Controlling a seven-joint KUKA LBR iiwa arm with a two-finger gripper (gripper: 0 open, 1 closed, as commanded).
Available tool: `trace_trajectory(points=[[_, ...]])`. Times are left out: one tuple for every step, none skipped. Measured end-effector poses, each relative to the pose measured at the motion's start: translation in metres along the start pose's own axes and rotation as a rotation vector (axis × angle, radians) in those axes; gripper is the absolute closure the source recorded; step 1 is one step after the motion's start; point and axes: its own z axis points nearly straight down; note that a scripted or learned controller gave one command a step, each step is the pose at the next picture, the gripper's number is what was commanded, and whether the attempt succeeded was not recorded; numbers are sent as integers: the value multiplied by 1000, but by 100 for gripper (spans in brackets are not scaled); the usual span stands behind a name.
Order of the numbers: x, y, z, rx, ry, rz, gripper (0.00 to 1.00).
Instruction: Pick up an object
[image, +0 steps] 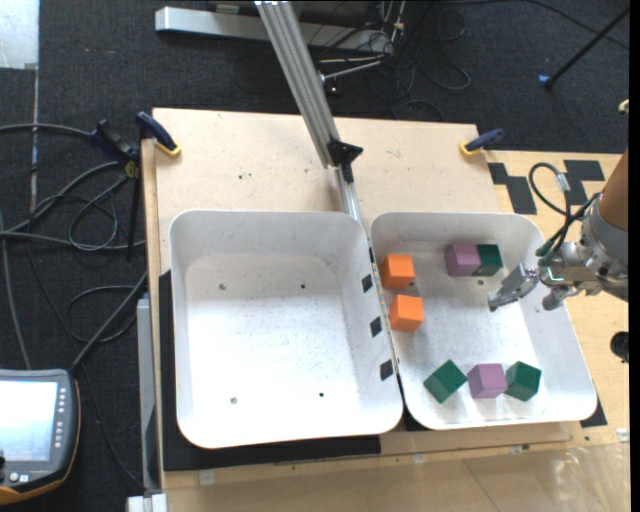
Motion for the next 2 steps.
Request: trace_trajectory(points=[[0, 1, -2, -5, -1, 1, 0], [0, 10, 54, 1, 0, 2, 0]])
